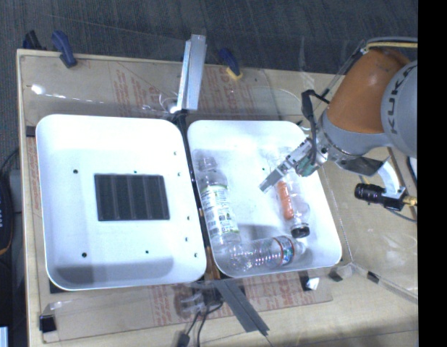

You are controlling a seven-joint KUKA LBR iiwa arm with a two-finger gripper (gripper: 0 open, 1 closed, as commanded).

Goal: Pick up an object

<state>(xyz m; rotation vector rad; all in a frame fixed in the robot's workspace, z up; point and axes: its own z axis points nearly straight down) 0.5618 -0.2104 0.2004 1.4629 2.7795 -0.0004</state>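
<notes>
Camera view looks down at a slant on the desk, which carries two white bins side by side. The left bin has a dark ribbed rectangular pad on its floor. The right bin holds the things to pick: a clear plastic bottle with a label lying along the bin's left wall, its long axis running from far to near; a second clear bottle lying across the near wall, its long axis going left to right; and a small bottle with orange contents and a dark cap, lying nearly far to near.

The arm reaches in from the right, and the claw hangs over the upper right part of the right bin. Its tip points down and to the left. Whether the claw is released or clenched cannot be told at this angle.

The small orange bottle is the nearest thing, just beside and a little nearer to the camera than the claw tip. A short descent toward it seems the likely next move, closing across its narrow width.
</notes>
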